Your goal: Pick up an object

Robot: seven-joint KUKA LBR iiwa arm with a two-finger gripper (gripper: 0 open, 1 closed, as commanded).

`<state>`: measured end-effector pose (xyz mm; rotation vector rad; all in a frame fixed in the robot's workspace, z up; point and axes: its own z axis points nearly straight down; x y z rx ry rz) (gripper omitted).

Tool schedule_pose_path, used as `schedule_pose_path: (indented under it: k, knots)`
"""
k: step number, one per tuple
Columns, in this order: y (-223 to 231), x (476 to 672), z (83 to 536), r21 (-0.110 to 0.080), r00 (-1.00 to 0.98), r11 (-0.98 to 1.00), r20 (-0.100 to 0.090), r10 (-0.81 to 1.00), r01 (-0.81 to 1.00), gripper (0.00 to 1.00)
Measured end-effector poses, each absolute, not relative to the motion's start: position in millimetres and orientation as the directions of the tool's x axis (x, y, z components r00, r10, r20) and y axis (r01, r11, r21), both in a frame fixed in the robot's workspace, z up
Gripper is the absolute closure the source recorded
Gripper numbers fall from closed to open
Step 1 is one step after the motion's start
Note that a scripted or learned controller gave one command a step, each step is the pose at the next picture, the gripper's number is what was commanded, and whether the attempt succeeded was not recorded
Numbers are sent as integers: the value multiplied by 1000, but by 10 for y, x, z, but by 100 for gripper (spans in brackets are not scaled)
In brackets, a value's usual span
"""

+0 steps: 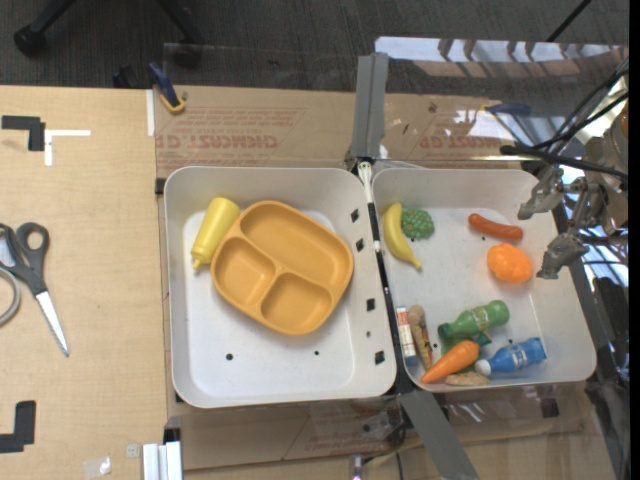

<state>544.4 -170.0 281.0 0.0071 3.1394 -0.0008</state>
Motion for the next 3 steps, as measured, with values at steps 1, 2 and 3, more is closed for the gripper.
schedule_pose_path:
  k: [1, 2, 3]
  knots:
    - [-1913, 5806, 1619, 0, -992, 992, -3, 130, 130, 0]
    - [-2207, 6054, 927, -1, -990, 990, -4, 140, 140, 0]
    - [-2191, 6081, 1043, -2, -991, 991, -11, 135, 135, 100]
